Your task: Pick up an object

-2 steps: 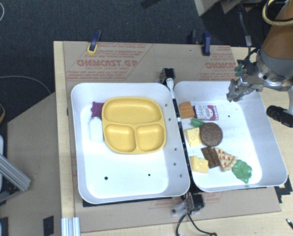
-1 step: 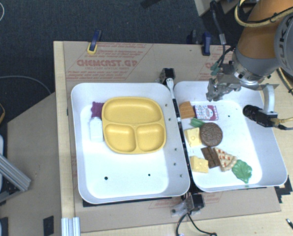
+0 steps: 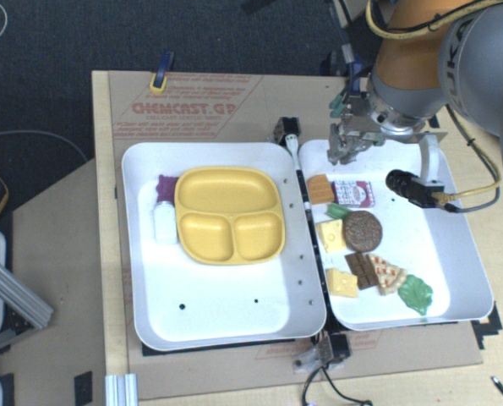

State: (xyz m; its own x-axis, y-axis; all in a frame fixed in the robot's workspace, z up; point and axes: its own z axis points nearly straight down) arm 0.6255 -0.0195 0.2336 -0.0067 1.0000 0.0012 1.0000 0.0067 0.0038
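The gripper (image 3: 346,149) hangs over the far left corner of the right bin (image 3: 458,252), pointing down from the grey and orange arm that reaches in from the right. Whether it is open or closed cannot be told from this slant, and nothing is seen in its grasp.

The loose things of that bin lie along its left side. Nearest the gripper, just on the near side of it, lies a red-and-white packet (image 3: 353,194), flat, its long axis running left to right across the bin. Touching its left end is a tan cracker (image 3: 319,189), roughly square, by the bin's left wall. Nearer the camera sits a round brown cookie (image 3: 363,231), with a pale yellow cheese square (image 3: 331,236) just beside it on the left. Nearer still come a yellow wedge (image 3: 342,282), a dark chocolate piece (image 3: 363,269) whose long axis slants from far left to near right, a pizza slice (image 3: 388,276) and a green leaf (image 3: 416,293), packed closely in a row trending toward the near right.

The left bin (image 3: 150,294) holds a yellow divided plate (image 3: 230,214), with a white bottle (image 3: 164,222) and a purple thing (image 3: 166,186) at the plate's left edge, the bottle's long axis running from far to near.
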